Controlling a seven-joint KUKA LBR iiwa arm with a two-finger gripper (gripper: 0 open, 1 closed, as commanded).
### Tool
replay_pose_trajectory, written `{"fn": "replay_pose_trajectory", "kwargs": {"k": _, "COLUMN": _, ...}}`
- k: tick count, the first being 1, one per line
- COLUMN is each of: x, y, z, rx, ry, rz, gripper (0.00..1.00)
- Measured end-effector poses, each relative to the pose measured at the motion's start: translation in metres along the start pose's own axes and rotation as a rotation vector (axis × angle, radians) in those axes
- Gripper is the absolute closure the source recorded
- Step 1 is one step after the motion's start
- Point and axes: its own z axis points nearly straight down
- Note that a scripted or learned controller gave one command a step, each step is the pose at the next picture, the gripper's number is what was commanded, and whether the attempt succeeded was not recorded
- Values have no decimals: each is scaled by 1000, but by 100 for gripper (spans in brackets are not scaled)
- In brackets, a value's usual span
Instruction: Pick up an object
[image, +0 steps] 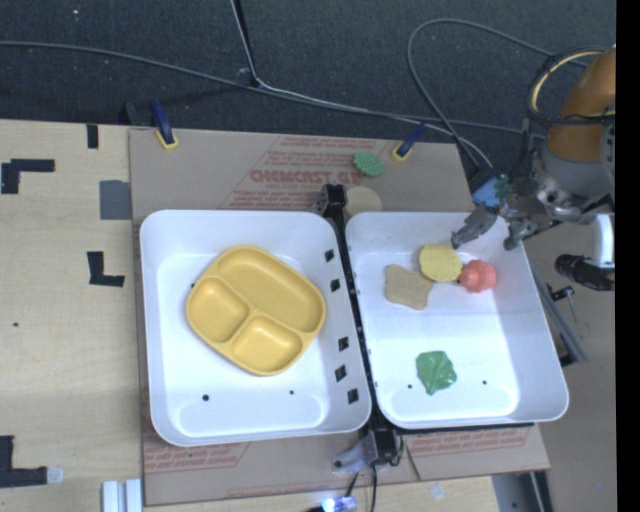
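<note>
Tool (491, 232) hovers spread and empty just above the red piece (478, 275), which looks light, smooth, roundish: pinch its middle.

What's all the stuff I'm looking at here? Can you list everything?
Bins: 2, white, side by side on the bench; left bin, right bin.
Divided tray: 1, yellow, in the left bin.
Round piece: 1, yellow, right bin, upper part.
Flat piece: 1, tan, right bin, touching the round piece.
Ball-like piece: 1, red, right of the round piece.
Leafy piece: 1, green, right bin, lower part.
Small piece: 1, green, on cardboard behind the bins.
Gripper: 1, grey, above the right bin's upper right corner.
</note>
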Motion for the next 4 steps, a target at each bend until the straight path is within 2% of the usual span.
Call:
{"fn": "replay_pose_trajectory", "kwargs": {"k": 1, "x": 1, "y": 3, "z": -9, "rx": -14, "ry": -3, "rz": -4, "gripper": 0}}
{"fn": "replay_pose_trajectory", "kwargs": {"k": 2, "x": -2, "y": -5, "z": 51, "rx": -8, "ry": -3, "rz": -3, "gripper": 0}}
{"fn": "replay_pose_trajectory", "kwargs": {"k": 3, "x": -5, "y": 4, "z": 100, "rx": -14, "ry": -4, "rz": -4, "gripper": 0}}
{"fn": "replay_pose_trajectory", "kwargs": {"k": 4, "x": -4, "y": 7, "z": 114, "rx": -21, "ry": -6, "rz": -6, "gripper": 0}}
